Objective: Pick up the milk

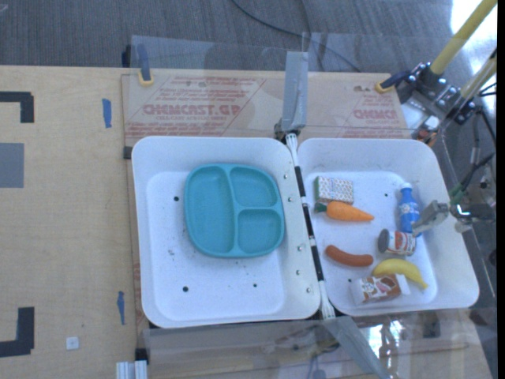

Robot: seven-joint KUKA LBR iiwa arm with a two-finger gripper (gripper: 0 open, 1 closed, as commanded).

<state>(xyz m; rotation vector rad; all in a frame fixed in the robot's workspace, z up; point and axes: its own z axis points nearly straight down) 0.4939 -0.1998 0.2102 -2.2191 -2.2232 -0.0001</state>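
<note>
The milk [407, 206] looks like a small blue-and-white bottle with a white cap. It lies in the right bin [442, 164] near that bin's right side. My gripper [428, 217] reaches in from the right edge and sits low, just right of the bottle's lower end. It is beside the bottle and just above a small can [398, 242]. Nothing shows held in the gripper.
The right bin also holds a patterned box [334, 189], a carrot [348, 212], a sausage [349, 256], a banana [401, 270] and a white-and-red carton [379, 289]. A teal divided plate [234, 209] lies in the left bin [158, 235].
</note>
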